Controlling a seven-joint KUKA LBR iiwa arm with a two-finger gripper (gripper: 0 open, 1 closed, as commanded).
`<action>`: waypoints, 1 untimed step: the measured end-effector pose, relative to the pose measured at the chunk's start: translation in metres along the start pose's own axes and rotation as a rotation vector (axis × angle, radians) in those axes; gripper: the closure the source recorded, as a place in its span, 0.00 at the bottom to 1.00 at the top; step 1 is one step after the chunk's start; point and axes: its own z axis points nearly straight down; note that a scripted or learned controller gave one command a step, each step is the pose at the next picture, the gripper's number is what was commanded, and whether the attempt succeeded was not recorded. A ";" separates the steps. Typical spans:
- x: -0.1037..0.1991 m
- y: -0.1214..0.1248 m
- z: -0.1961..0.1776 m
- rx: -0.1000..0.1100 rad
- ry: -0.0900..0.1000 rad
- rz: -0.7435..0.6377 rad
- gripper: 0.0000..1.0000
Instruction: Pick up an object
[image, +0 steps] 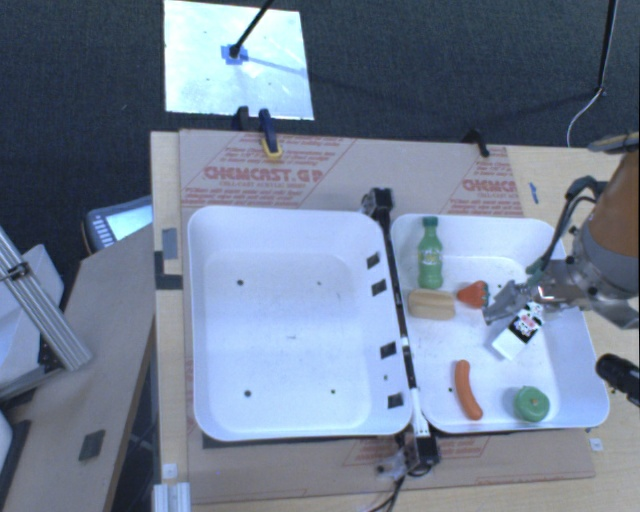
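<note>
Right now the gripper is seen low over the right bin, reaching in from the right, with the grey arm behind it. Whether the fingers are apart or together cannot be told; they are too small and blurred against the white floor. A small white carton with a black and red label is seen just below the gripper, close against it, though a grip on it cannot be confirmed. A red strawberry is placed just left of the gripper, and a tan bun lies beside that. A green bottle is laid near the bin's far wall. Toward the near edge, an orange sausage and a round green fruit are spotted. The left bin is set alongside on the desk
</note>
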 end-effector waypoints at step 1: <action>0.071 -0.002 0.087 0.009 0.002 0.000 0.00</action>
